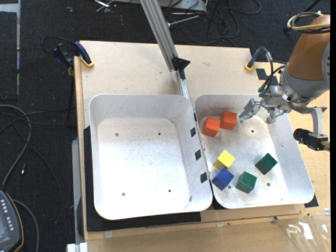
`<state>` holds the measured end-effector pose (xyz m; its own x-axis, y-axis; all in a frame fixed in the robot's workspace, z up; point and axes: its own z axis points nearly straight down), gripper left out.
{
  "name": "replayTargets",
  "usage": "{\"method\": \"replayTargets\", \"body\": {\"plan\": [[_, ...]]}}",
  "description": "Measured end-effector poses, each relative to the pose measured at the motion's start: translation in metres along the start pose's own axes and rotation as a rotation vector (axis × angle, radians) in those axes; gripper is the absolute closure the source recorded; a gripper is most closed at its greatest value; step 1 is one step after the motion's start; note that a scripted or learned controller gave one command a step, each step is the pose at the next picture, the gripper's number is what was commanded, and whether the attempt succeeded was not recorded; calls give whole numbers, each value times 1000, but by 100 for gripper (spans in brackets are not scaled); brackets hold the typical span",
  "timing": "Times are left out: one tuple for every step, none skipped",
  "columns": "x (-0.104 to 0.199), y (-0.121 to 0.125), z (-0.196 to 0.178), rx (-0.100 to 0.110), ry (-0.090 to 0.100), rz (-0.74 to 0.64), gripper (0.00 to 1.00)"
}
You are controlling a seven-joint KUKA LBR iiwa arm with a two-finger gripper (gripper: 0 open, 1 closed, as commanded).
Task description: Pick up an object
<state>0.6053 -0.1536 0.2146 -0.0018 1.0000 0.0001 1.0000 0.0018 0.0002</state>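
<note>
The right bin (292,156) holds several cubes. Two orange cubes (211,126) (228,120) sit side by side near its back left. A yellow cube (226,159) touches a blue cube (222,178) toward the front left. Two green cubes (246,182) (266,163) lie toward the front right. My gripper (259,112) hangs over the back of the right bin, just right of the orange cubes. Its two fingers are spread apart, open, with nothing between them.
The left bin (105,140) stands beside the right one, sharing a raised middle rim with black tabs (198,154). A metal bar (160,28) slants from the top down to that rim. Yellow clamps (85,56) (251,64) grip the bench's back corners.
</note>
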Motion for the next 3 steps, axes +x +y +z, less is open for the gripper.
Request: {"method": "replayTargets", "body": {"plan": [[12,57,122,-1,0,-2,0],[11,57,109,-2,-3,-3,100],[117,58,14,-8,3,-8,100]]}}
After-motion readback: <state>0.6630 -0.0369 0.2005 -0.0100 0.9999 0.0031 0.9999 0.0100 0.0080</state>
